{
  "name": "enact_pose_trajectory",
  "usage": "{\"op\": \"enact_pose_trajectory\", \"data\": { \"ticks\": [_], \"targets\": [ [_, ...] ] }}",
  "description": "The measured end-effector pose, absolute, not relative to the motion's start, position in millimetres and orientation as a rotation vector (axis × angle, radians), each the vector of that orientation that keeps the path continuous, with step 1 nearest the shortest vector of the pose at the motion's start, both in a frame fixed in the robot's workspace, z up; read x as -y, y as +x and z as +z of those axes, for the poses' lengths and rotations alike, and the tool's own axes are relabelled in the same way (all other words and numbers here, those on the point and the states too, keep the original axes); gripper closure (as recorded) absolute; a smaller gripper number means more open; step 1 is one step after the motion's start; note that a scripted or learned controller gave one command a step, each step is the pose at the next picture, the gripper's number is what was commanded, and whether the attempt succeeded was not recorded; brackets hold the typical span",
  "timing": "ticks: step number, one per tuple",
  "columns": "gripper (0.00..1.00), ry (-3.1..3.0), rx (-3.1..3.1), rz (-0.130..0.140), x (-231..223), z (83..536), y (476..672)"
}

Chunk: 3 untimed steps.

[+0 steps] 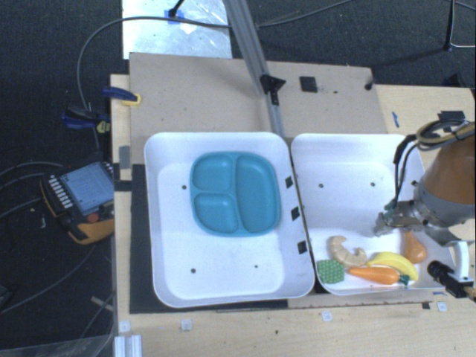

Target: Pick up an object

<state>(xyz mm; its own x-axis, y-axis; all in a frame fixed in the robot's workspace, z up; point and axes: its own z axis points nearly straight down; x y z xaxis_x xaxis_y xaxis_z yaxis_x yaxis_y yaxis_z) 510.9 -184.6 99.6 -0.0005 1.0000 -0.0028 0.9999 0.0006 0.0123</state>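
Honestly, I can't tell how the gripper (396, 220) is set. It hangs over the right bin (349, 171), near its right wall. The banana (393, 261), carrot (374, 275) and other food crowd the near corner, so a grab could clip the wall or nudge neighbours; open room lies leftward.

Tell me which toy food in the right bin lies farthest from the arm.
The green piece, at the pile's left end beside the divider; the beige piece, carrot, banana and orange piece lie nearer the arm.
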Motion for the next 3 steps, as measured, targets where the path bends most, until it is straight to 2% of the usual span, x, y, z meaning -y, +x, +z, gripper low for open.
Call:
{"op": "enact_pose_trajectory", "data": {
  "ticks": [2, 3],
  "targets": [
    [1.00, 2.210, -2.223, 0.006, 188.4, 221.3, 514.3],
    [1.00, 2.211, -2.224, 0.005, 188.6, 265.0, 513.3]
  ]
}}
